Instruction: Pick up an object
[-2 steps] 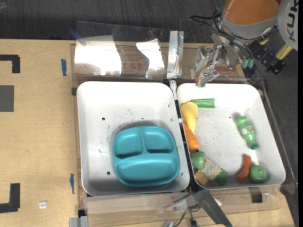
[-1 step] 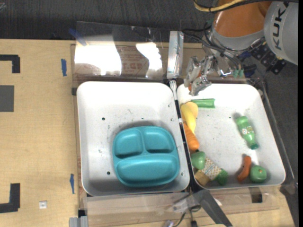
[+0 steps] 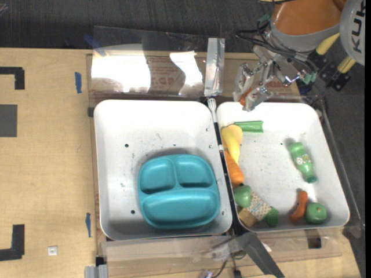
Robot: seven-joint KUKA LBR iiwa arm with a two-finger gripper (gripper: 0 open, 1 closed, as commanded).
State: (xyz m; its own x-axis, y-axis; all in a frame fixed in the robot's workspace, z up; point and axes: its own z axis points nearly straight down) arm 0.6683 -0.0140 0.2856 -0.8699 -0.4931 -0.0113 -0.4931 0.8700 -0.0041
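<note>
A tan table [image 3: 40,172] marked with black and blue tape carries two white bins side by side. The end effector [image 3: 253,100] hangs over the far left corner of the right bin [image 3: 327,155]; its state cannot be told. Just below it lie a green stick [image 3: 249,126] and a yellow banana [image 3: 233,141], with an orange carrot [image 3: 234,170] lower along the divider. A green bottle [image 3: 302,161] lies well apart toward the right. The left bin [image 3: 116,126] holds a teal divided tray [image 3: 178,190].

Two white bins [image 3: 116,120]; one teal tray [image 3: 178,190]; one green bottle [image 3: 302,161]; one banana [image 3: 232,141]; one carrot [image 3: 235,171]
</note>
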